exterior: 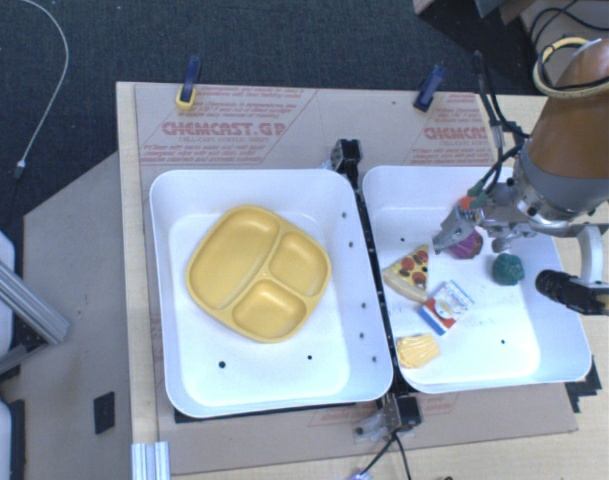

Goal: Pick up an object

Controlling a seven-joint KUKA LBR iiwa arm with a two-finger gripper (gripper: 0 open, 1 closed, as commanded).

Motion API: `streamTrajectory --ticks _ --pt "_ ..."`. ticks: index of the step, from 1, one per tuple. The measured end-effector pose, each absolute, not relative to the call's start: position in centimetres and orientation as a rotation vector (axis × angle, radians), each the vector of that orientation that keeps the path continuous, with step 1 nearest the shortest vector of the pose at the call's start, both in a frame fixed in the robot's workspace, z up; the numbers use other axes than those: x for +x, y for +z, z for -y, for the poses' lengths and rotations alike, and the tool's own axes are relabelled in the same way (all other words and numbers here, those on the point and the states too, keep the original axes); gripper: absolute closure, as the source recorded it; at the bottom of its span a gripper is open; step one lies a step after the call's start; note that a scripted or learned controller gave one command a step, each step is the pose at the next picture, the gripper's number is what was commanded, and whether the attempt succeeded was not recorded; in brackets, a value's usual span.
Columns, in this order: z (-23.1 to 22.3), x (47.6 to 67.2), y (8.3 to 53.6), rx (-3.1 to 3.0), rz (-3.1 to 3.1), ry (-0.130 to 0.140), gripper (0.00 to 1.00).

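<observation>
A yellow plate (259,286) is seen in the left bin (174,208). In the right bin (554,363), a purple toy (468,245) lies beside the hand (462,230), a green ball (507,268) right of it; pizza (409,273), carton (445,306) and chip (417,350) lie nearer. The hand's grip cannot be told.

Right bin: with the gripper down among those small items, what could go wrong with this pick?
1. The gripper sits right at the purple object, with the green ball close beside it. Closing may nudge either one away rather than catch it.
2. The ball is round and could roll off if bumped.
3. The pizza slice toy, the small packet and the yellow item lie flat on the right bin, so they may be hard to get under.
</observation>
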State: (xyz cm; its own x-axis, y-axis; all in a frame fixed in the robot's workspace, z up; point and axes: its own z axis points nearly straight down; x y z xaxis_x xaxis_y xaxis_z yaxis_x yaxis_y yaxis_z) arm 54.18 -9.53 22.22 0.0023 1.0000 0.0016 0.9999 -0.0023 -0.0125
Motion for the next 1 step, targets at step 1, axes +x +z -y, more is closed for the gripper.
streamTrajectory --ticks 1 --pt "9.51 54.44 22.84 -2.221 2.222 0.000 0.00"
